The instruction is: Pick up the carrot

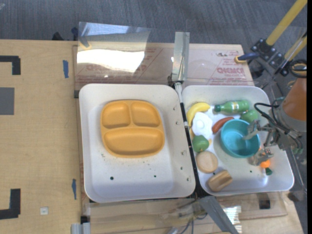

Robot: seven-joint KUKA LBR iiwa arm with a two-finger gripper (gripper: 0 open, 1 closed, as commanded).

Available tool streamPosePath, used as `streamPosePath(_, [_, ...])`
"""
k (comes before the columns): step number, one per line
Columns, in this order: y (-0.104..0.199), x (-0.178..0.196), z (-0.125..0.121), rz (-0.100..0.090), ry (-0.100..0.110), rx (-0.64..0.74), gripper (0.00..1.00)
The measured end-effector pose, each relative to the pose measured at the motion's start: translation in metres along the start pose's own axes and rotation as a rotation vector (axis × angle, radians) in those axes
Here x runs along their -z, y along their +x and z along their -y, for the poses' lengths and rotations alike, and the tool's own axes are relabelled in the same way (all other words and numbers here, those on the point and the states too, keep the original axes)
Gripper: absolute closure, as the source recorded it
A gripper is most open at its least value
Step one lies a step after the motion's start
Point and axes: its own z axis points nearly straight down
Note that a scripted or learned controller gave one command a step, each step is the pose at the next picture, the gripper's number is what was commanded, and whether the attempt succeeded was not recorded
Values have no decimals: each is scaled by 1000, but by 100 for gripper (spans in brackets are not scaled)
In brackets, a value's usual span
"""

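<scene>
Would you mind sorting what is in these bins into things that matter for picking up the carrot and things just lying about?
Belongs to the job:
carrot, small and orange, near the right bin's right side
gripper, just above the carrot

Just lying about:
teal bowl
green bottle
banana
fried egg
orange divided plate in the left bin

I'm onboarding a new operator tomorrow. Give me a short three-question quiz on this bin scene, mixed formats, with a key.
1. True or false: the orange divided plate lies in the left bin.
2. Multiple choice: the teal bowl sits in A) the left bin, B) the right bin, C) on the cardboard.
3. Fill in: the gripper hangs just above the small orange ______ near the right bin's right wall.

Key: 1 true; 2 B; 3 carrot.
</scene>
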Motion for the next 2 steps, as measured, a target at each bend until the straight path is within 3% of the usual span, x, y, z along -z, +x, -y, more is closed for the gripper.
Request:
streamPosePath(1, [48, 47, -3, -11, -4, -60, 0])
streamPosePath(2, [54, 7, -5, -10, -4, -12, 0])
